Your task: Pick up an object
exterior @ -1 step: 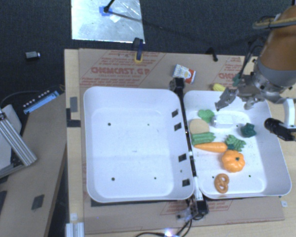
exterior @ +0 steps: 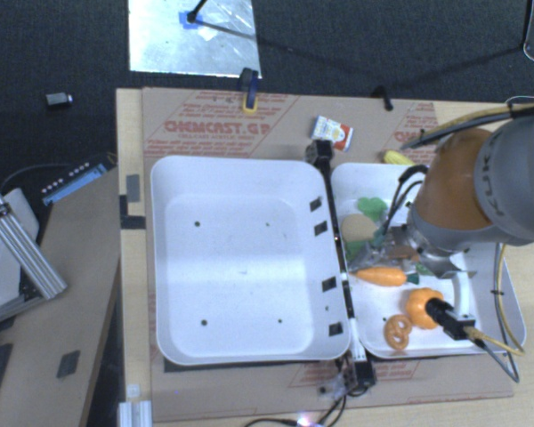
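Camera view: hand (exterior: 384, 254) low in right bin (exterior: 489, 341), among toys; you cannot tell its opening or any hold. Orange carrot (exterior: 381, 277) just below hand, beige ball (exterior: 357, 229) just left. Centre over carrot, confirm grip before lifting.

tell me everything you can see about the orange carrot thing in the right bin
The carrot is a small toy-like piece, smooth and orange, plastic by its look, tapering toward its left end. It lies flat and roughly crosswise on the floor of the right bin, near the divider between the bins. The arm's wrist hangs just above it; whether anything touches it is unclear.
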Available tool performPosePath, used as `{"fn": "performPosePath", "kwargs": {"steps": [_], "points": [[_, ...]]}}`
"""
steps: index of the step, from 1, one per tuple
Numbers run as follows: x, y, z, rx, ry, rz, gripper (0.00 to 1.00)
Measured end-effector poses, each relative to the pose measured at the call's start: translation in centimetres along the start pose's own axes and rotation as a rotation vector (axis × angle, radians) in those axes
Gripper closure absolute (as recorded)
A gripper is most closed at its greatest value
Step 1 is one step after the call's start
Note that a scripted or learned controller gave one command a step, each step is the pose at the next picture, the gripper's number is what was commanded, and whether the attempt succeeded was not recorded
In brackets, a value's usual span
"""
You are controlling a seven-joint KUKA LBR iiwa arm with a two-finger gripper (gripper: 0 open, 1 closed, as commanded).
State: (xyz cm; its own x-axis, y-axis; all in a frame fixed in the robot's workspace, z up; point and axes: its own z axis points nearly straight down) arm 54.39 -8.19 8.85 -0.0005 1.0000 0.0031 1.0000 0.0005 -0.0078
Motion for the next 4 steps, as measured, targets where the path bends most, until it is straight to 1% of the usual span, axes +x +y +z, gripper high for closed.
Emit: {"fn": "performPosePath", "kwargs": {"steps": [1,2,3,4], "points": [[0.0,0.5,-1.9,-0.014,-0.002,-0.002,1.0],[4.2,1.5,-14.1,-0.019,-0.003,-0.008,1.0],[10.9,0.1,-28.0,-0.024,0.0,-0.012,1.0],[19.2,-3.0,-30.9,-0.013,0.0,-0.012,1.0]]}}
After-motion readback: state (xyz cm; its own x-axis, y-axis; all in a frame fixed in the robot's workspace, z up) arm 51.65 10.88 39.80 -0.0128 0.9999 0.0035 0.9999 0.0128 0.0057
